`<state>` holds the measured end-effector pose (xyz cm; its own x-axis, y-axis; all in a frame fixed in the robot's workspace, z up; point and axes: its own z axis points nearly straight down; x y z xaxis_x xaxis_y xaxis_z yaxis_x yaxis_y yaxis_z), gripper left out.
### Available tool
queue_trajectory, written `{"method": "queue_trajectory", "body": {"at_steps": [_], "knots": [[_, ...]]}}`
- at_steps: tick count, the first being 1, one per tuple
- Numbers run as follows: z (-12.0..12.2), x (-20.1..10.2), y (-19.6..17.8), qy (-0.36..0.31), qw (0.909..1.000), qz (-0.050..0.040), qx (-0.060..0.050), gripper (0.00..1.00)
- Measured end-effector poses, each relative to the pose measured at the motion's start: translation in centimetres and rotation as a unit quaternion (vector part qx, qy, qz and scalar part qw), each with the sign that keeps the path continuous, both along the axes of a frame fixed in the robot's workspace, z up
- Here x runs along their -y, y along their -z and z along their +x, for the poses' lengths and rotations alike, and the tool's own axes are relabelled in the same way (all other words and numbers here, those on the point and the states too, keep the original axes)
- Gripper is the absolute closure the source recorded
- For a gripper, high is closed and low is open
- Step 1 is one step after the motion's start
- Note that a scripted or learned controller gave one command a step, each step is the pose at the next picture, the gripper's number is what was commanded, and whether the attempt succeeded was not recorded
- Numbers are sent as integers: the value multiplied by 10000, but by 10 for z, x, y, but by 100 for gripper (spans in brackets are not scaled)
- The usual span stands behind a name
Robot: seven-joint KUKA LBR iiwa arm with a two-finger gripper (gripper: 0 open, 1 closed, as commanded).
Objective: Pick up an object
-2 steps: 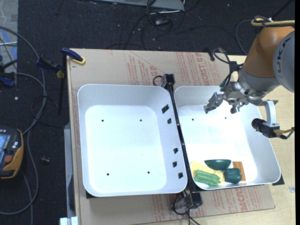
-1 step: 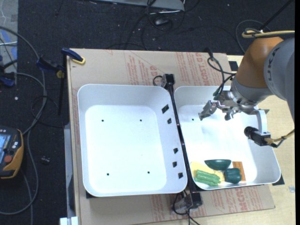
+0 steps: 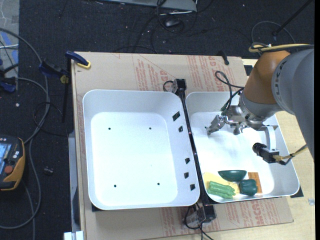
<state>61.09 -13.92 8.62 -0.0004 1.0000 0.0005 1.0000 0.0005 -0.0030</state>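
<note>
Several small things lie bunched at the near end of the right bin (image 3: pixel 285 139): a dark green bowl (image 3: pixel 232 174), a light green ridged piece (image 3: pixel 221 189), a teal lump (image 3: pixel 248 187), a yellow flat piece (image 3: pixel 212 177) and an orange block (image 3: pixel 254 176). Farther up that bin, well apart from them, the pincer (image 3: pixel 223 126) hangs with fingers spread wide, holding nothing. The left bin (image 3: pixel 90 149) sits beside it on the table (image 3: pixel 130 66).

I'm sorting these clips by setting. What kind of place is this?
Probably a robotics lab or test cell: a cardboard-covered bench with two white bins, a robot arm reaching in, and loose cables on dark carpet.
</note>
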Motion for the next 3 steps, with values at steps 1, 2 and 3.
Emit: {"method": "queue_trajectory", "body": {"at_steps": [1,2,3], "knots": [[1,0,-13,2,10000,-2,18,100],[1,10,-62,2,10000,-6,29,100],[6,15,-124,2,10000,-8,44,100]]}}
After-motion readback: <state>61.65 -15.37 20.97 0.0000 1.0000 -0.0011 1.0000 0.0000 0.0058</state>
